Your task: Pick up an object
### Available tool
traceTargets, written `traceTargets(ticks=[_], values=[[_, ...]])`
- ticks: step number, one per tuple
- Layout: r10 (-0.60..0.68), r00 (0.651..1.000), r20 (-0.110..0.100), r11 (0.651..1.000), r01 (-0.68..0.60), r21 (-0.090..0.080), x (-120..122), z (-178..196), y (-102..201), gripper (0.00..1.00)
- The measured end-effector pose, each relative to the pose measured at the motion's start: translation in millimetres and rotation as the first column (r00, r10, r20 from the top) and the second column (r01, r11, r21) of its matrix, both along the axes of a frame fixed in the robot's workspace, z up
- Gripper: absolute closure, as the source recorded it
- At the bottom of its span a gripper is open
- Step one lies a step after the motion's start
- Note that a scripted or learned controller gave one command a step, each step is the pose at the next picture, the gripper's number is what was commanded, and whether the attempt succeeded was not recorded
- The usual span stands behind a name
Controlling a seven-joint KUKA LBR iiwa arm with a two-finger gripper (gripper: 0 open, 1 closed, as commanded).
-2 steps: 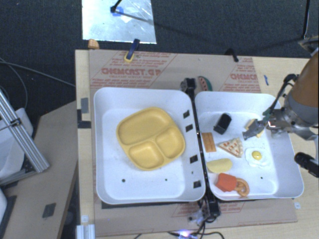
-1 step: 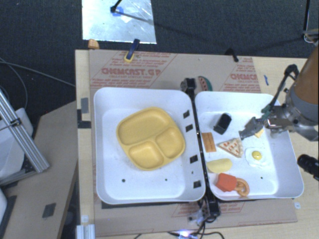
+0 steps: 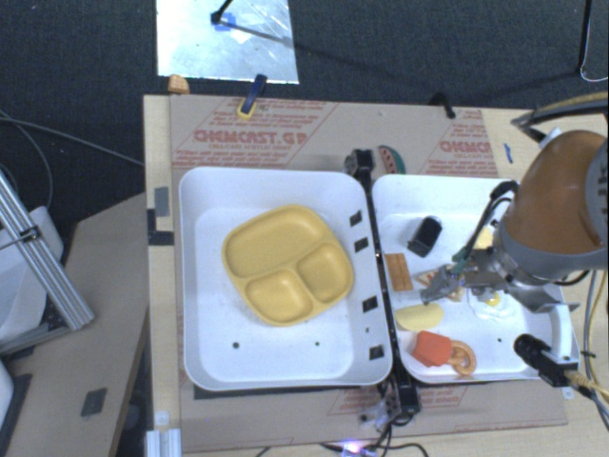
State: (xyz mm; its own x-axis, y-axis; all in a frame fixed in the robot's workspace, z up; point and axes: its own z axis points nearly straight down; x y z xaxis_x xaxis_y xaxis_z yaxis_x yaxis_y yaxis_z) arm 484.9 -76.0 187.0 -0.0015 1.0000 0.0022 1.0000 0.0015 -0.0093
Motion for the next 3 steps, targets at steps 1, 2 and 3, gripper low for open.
traceTargets(ticks=[1,2,3], values=[[0.009,1.0,0.013,1.0,-0.009,-0.002,39,-3,72,0.0],[0.002,1.0,0.013,1.0,-0.002,-0.002,38,8,67,1.0],[0.01,1.0,0.008,1.0,-0.01,0.001,22,-3,140,1.0]])
